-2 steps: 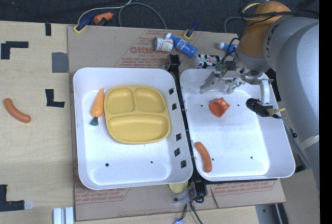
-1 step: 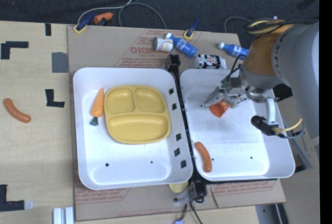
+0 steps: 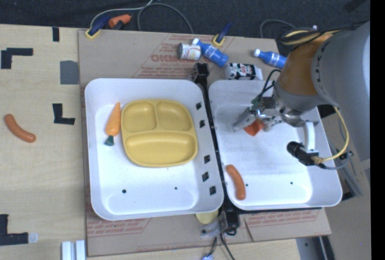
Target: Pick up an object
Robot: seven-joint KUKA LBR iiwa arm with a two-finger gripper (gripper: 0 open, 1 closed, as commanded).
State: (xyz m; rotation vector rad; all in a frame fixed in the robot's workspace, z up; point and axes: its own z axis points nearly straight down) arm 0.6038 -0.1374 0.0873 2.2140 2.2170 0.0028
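Observation:
My gripper [image 3: 255, 121] hangs low over the back half of the right bin [image 3: 283, 192], its fingers spread open. A small red-orange piece [image 3: 252, 128] lies on the bin floor right under the fingers, between their tips; nothing shows it lifted. An orange-brown sausage [image 3: 236, 182] lies near the front left corner of the same bin, well apart from the gripper. In the left bin [image 3: 144, 198] an orange carrot [image 3: 113, 119] rests beside a yellow divided plate [image 3: 159, 132].
The grey arm with its orange band [image 3: 307, 66] covers the right bin's back right corner. A black cable [image 3: 307, 155] hangs over the bin's right side. Blue-and-white bottles [image 3: 207, 52] and a small box [image 3: 243, 71] lie behind the bins. Another sausage [image 3: 19, 128] lies far left.

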